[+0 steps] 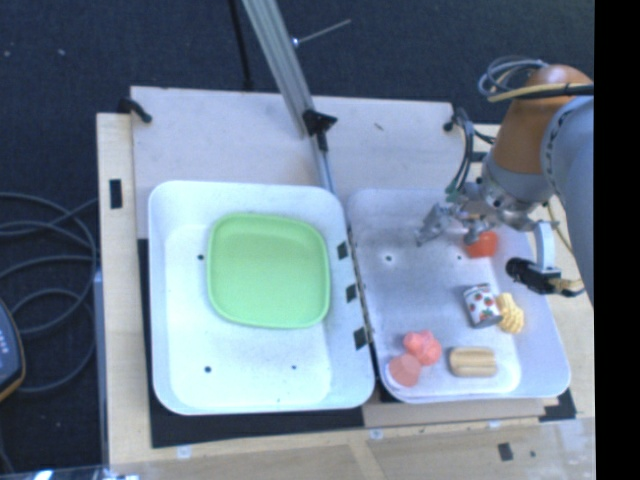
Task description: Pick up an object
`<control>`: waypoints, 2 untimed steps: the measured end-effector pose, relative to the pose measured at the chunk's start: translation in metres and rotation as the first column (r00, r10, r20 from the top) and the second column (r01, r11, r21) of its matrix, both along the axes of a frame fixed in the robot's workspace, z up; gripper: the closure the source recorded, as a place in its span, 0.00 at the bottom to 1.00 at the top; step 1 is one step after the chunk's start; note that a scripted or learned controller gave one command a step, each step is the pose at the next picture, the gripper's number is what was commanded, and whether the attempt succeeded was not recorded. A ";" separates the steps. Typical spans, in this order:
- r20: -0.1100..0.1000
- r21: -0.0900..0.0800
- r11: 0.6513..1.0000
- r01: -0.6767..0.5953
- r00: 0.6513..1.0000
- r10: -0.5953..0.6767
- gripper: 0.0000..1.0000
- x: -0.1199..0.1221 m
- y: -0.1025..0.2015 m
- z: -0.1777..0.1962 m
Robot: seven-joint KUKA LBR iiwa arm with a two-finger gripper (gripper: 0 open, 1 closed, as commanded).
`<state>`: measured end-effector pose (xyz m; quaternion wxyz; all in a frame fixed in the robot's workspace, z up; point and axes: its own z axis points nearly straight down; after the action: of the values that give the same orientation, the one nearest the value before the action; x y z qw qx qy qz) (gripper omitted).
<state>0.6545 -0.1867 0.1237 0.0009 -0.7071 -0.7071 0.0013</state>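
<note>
Toys lie in the right bin (400, 213): a small red-orange piece (483, 244) toward its far right side, a white block with red spots (481, 305) with a yellow ridged piece (511, 314) touching its right side, and along the near edge a pink lump (424, 347), a flat pink disc (404, 370) just beside it, and a tan bun (472, 362). The gripper (462, 220) hangs over the bin's far right part, its fingers spread apart, one pointing left toward bare floor and the other ending at or just above the red-orange piece; whether it touches is hard to tell. Nothing sits between the fingers. The left bin (180, 268) holds a green plate (269, 270), lying flat near its middle.
</note>
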 end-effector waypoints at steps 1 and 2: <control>0.006 -0.001 1.000 0.000 1.000 0.000 1.00 0.001 -0.001 0.014; 0.009 0.000 1.000 -0.001 1.000 0.001 1.00 -0.001 0.008 0.069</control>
<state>0.6538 -0.1784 0.1924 -0.0021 -0.7069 -0.7073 -0.0019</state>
